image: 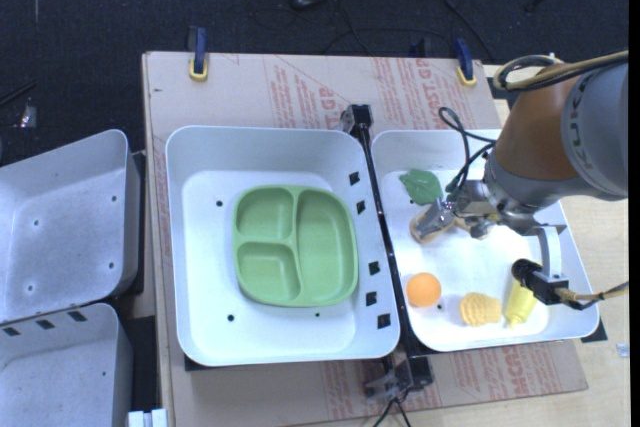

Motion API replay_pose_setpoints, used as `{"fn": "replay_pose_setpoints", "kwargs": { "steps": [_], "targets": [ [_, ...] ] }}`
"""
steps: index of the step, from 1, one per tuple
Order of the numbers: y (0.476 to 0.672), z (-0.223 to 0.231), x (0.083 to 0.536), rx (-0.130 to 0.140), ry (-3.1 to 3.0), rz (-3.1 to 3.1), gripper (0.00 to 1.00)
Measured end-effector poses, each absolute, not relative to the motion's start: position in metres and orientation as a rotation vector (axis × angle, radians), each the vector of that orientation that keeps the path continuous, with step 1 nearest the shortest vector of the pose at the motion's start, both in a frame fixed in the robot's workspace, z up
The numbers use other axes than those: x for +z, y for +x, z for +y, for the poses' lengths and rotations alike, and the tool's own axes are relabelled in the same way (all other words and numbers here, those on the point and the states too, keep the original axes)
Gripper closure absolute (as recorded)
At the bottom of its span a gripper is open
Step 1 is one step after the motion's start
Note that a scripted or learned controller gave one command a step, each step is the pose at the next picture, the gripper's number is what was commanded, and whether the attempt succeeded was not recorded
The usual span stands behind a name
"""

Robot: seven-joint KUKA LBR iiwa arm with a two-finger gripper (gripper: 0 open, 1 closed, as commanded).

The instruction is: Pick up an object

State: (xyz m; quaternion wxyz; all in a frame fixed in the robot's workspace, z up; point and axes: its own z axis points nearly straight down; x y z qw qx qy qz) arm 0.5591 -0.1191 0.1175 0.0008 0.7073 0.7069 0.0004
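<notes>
In the right bin point(470, 260) lie a green leafy piece point(420, 183) at the back left, an orange ball point(424, 290) near the front left, a bumpy yellow object point(480, 309) at the front, and a smaller yellow piece point(518, 305) beside it. My gripper point(433, 221) hangs low over the bin's left middle, just in front of the green piece and behind the orange ball. Nothing visible is held in it. The grey arm with its orange band point(545, 140) reaches in from the right and covers the bin's back right part.
The left bin point(185, 215) holds a green divided plate point(296, 245). A black divider point(372, 215) runs between the bins. Clamps point(199, 55) sit on the board's back edge. Spare white trays point(60, 215) lie off the bench at the left.
</notes>
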Motion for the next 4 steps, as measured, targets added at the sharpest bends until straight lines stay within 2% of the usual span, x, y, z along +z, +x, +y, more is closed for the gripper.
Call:
{"fn": "replay_pose_setpoints", "kwargs": {
  "steps": [1, 2, 3, 4],
  "targets": [
    [0.559, -0.119, 0.126, 0.001, 2.223, 2.217, 1.0],
    [0.566, -0.125, 0.172, 0.004, 2.217, 2.219, 1.0],
    [0.558, -0.13, 0.223, 0.004, 2.219, 2.217, 1.0],
    [0.559, -0.13, 0.264, 0.005, 2.215, 2.221, 1.0]
  ]
}}
